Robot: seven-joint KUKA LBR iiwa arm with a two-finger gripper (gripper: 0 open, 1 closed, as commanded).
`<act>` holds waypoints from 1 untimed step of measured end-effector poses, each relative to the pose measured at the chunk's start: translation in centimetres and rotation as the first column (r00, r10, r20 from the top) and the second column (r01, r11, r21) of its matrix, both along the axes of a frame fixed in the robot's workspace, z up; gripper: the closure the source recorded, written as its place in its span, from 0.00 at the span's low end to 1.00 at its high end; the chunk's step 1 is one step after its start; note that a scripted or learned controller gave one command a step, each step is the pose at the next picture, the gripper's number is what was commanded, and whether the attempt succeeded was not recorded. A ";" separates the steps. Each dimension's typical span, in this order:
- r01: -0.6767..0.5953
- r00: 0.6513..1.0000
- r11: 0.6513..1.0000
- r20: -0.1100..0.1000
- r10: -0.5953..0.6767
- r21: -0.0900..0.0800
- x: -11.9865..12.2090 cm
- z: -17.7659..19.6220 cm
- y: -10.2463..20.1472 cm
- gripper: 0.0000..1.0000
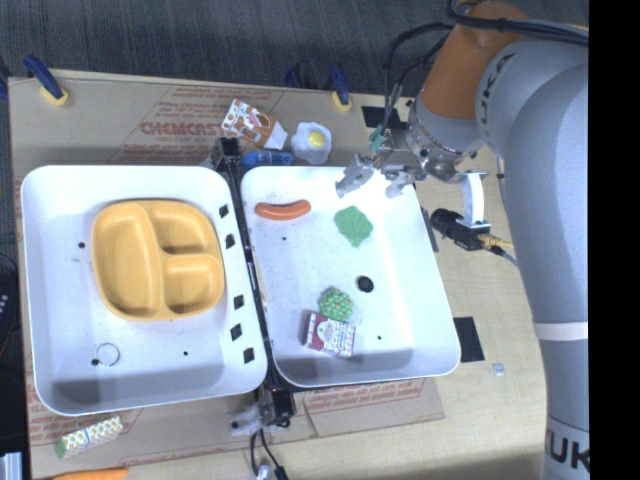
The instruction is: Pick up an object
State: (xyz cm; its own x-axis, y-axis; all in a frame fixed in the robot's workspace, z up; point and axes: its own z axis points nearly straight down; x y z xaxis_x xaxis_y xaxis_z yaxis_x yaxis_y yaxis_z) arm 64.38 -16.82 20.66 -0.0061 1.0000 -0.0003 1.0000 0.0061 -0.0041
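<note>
Where jaws (pixel 378 178) hover, lettuce (pixel 353 224) lies below.

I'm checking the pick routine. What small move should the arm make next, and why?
Probably lower the gripper and shift it slightly toward the green lettuce piece. It hangs at the right bin's far edge with nothing between its fingers, and that piece lies closest, apart from the sausage.

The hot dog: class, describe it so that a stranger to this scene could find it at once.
Find the right-hand white bin. Along its far edge, by the divider, lies the hot dog. It alone there is long, thin and orange-red; the green lump beside it is rounded.
</note>
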 end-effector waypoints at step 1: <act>-0.232 0.973 0.973 0.004 0.232 0.000 -2.1 -11.4 -2.3 0.00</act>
State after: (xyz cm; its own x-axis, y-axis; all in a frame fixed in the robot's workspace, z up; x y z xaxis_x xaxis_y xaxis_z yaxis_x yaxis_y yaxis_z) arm 62.25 -19.10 9.25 -0.2380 0.9713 -0.0002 0.9713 0.2380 -0.0004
